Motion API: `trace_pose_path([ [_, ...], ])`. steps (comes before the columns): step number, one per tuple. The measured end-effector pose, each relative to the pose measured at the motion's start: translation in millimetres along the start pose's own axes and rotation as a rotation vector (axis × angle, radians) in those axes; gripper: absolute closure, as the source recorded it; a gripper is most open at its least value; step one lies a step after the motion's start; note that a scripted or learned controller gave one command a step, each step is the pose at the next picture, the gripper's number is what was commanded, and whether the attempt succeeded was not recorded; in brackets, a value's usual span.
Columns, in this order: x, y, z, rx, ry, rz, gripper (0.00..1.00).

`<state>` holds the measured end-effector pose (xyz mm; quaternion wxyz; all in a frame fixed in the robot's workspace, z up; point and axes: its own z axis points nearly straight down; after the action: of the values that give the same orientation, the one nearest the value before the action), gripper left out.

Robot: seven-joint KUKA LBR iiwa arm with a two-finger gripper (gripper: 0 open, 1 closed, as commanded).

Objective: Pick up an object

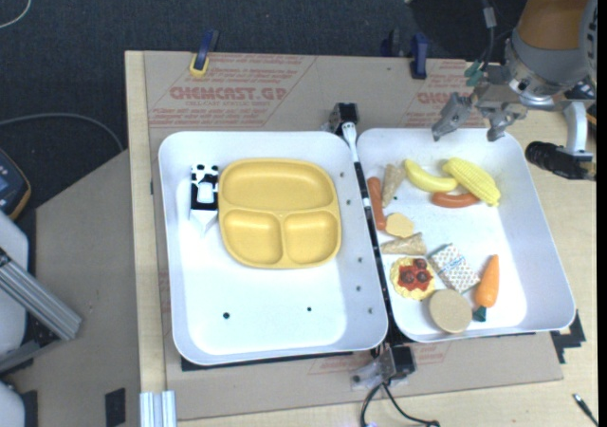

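My gripper (470,123) hangs open above the far rim of the right bin (541,226), with nothing between its two spread fingers. Just below it in the bin lie a yellow banana (427,176), a yellow corn cob (473,179) and a red-orange sausage (458,199). Further down are an orange sausage (377,203), a cone-shaped wafer (391,180), a biscuit (400,225), a small fruit tart (413,277), a wrapped sweet (454,267), a carrot (487,283) and a round tan cookie (450,311).
The left bin (190,302) holds a yellow three-compartment plate (280,212) and a small black-and-white block (204,190) at its left. Clamps (200,53) sit on the bench's far edge. The two bins meet along a black-dotted seam (360,216).
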<state>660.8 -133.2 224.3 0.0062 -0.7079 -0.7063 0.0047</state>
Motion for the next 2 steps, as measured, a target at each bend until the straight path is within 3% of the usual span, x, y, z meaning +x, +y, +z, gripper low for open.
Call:
trace_pose_path([
  [1, 0.2, 2.5, -9.3, -0.015, -0.002, -0.002, 0.0],
  [2, 3.6, -5.6, 38.2, -0.01, -0.001, -0.002, 0.0],
])
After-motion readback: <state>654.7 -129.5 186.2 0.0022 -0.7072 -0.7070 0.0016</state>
